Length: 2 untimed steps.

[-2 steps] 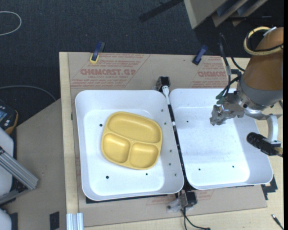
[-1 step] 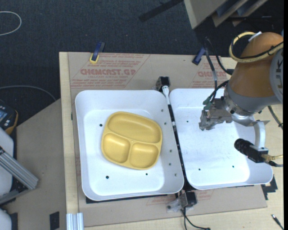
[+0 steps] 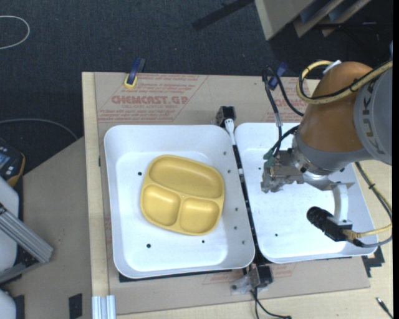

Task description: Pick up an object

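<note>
you saw gripper [image 3: 274,177] over right bin [image 3: 299,246], jaw state unclear, nothing visibly held. yellow tray [image 3: 182,194] sat untouched in left bin [image 3: 124,187]; pick still undone.

Floor [image 3: 93,37]: dark carpet, fills the upper part of the frame and runs down the left side. Thin white cable loop [image 3: 12,31] on it at upper left. A pale, boxy piece of furniture [image 3: 305,15] sits at the top right. Bench top [image 3: 156,96]: light wood-coloured board with red printed lettering along its upper part. A blue and yellow clamp [image 3: 133,73] grips the board's top edge. Aluminium rail [image 3: 25,237] at lower left. Lighting is even, no hard shadows.
</note>
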### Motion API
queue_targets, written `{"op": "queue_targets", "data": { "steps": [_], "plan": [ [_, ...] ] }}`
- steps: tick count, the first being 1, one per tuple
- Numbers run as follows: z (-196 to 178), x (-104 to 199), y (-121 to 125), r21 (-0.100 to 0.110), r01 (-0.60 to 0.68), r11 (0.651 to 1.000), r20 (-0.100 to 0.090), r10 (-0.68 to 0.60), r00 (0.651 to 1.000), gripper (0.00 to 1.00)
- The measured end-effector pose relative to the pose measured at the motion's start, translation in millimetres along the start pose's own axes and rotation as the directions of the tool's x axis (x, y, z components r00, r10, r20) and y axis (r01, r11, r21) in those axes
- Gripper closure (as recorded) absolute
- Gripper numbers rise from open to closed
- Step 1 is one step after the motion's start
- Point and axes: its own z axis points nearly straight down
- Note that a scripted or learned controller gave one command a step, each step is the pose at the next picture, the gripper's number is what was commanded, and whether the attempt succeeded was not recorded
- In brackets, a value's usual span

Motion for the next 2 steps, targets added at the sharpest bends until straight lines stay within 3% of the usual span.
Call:
{"op": "queue_targets", "data": {
  "steps": [1, 2],
  "plan": [
    [-11, -16, 4, -0.007, -0.003, 1.000, 0.002, 0.003, 1.000, 1.00],
    [-17, -1, 10, -0.007, 0.000, 1.000, 0.002, 0.000, 1.000, 1.00]
  ]
}}
